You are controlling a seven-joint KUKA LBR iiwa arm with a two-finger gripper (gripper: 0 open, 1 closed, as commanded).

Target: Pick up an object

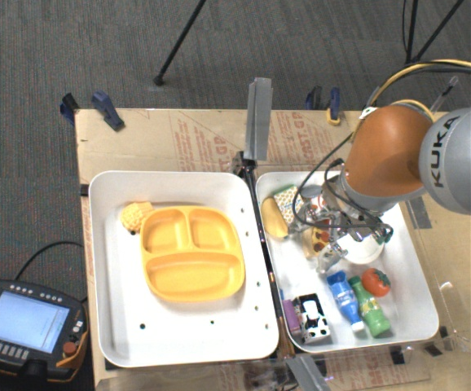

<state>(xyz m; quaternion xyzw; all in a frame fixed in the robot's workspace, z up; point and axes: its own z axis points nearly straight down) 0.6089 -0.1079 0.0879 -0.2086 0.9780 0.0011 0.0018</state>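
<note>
Orange-banded arm (398, 157) reaching in from the right of the frame, wrist over the upper middle of the right bin (419, 275). Gripper (333, 239) low among the clutter; grasping or released, cannot tell, the wrist covering most of it.

Candidate things all in the right bin: yellow banana-like piece (274, 217) by the left wall, blue bottle (345, 298) and green bottle (371, 310) side by side at lower centre, red tomato-like toy (376, 281) just above them, black-and-white box (313, 316) in the lower left corner. Left bin (105, 259) with a yellow divided tray (192, 252) and a small yellow lump (134, 214) at its upper left edge.

Best done by settling on one piece with free room on both sides, coming straight down, closing squarely, then lifting slowly to check the hold.

Hard to make out: small white and yellow items directly beneath the gripper, partly covered, identity unclear. Greenish packet (284, 195) near the bin's upper left, half hidden by cables.
</note>
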